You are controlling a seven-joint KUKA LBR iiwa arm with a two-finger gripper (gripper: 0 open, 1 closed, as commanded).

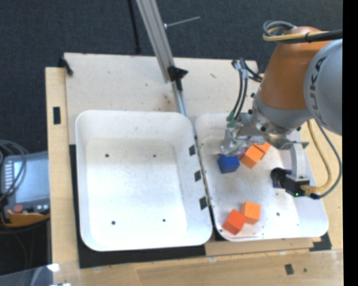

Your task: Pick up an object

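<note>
The right bin (286, 225) holds a blue cube (228, 164) near its left wall. An orange block (254, 155) lies tilted just to the right of the cube. Two more orange cubes (250, 211) (234, 221) sit close together near the front edge. My gripper (234, 140) hangs over the back left of this bin, right above the blue cube and beside the orange block. Nothing shows as held by it. The wrist hides part of the bin floor behind it.
The left bin (83, 177) stands beside the right one, with a dividing rim (201, 177) between them. A slanted metal pole (161, 46) rises from behind the bins. A black cable fitting (289, 182) lies over the right bin's right side.
</note>
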